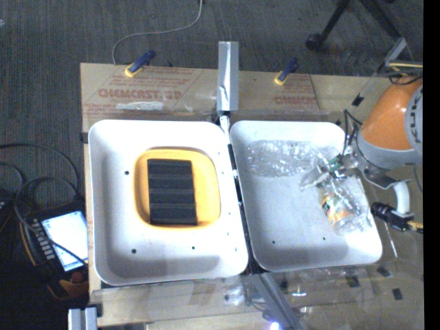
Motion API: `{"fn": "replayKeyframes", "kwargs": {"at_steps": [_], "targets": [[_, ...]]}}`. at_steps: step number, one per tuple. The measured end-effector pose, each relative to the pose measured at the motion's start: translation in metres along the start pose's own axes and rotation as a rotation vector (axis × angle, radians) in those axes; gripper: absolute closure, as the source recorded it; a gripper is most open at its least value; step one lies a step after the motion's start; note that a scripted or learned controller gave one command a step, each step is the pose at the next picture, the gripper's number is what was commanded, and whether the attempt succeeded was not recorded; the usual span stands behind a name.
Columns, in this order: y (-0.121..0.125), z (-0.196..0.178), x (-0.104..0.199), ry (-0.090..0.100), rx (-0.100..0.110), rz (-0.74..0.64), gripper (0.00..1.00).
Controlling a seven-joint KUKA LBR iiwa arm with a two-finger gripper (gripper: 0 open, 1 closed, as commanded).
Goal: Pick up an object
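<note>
The left bin (110, 253) sits at the front of the bench (172, 91), and in its middle lies a yellow tray (142, 184) with a ribbed black block (172, 192) set inside it. Just beside it, the two rims touching, the right bin (295, 246) holds two clear plastic things: a crumpled clear bag (278, 158) near its far wall, and a clear plastic bottle with an orange and green label (338, 205) by its right wall. The end effector (335, 168) hangs over the bottle's upper end, close to the bag's edge; whether it is apart, together or clamped on anything, I cannot tell. The arm (393, 133) enters from the right.
</note>
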State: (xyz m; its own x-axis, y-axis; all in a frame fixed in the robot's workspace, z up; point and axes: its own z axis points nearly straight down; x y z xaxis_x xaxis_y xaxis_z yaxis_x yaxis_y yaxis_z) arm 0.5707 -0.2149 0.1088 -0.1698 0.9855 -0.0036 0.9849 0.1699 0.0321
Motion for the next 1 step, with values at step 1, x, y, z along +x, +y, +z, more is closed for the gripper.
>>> {"fn": "replayKeyframes", "kwargs": {"at_steps": [1], "targets": [[0.0808,-0.0761,0.0348,0.000,0.032,0.061,1.00]]}}
